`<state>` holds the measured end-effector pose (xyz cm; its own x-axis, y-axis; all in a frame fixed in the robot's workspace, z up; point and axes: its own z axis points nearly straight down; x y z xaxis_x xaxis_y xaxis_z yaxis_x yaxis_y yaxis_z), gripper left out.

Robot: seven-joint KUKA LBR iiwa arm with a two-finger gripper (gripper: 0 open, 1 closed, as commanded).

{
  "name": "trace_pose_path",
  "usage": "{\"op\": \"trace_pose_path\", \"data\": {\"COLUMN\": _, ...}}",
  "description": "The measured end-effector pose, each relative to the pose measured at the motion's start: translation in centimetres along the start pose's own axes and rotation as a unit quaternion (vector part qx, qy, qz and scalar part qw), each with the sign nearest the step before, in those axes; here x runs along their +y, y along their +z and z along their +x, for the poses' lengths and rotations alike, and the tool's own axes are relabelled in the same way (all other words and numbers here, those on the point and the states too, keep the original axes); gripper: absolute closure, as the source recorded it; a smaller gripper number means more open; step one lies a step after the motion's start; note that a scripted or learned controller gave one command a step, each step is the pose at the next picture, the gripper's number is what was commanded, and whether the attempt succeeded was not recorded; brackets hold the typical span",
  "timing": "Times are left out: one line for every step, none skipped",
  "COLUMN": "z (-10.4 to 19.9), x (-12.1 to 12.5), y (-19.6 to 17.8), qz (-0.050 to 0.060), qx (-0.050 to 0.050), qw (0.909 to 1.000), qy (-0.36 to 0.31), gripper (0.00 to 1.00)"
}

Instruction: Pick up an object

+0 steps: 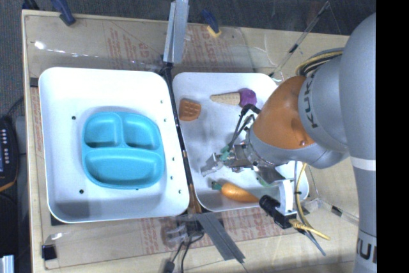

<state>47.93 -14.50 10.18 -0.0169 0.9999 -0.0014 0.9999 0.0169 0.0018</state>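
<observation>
Arm enters from right, wrist low over right bin (192, 83); hand (214, 166) near bin's middle, just above carrot (238, 193); nothing visible between its tips, opening width cannot tell. Landmark = right bin: carrot along its near edge; waffle (189, 109) by its left wall, toward far end; ice-cream cone (234, 98) with purple scoop at its far end, beside orange band of arm. Left bin (57, 83) touching right bin's left wall, holds blue divided tray (123, 149). Both bins on table (96, 41).
</observation>
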Motion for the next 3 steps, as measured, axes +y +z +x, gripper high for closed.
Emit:
{"op": "trace_pose_path", "data": {"z": 0.2, "x": -0.2, "y": 1.0, "qz": 0.002, "qx": 0.001, "qw": 1.0, "qy": 0.005, "gripper": 0.0}}
{"op": "trace_pose_path", "data": {"z": 0.2, "x": -0.1, "y": 0.0, "qz": 0.001, "qx": 0.001, "qw": 1.0, "qy": 0.002, "gripper": 1.0}}
{"op": "trace_pose_path", "data": {"z": 0.2, "x": -0.1, "y": 0.0, "qz": 0.001, "qx": 0.001, "qw": 1.0, "qy": 0.002, "gripper": 0.0}}
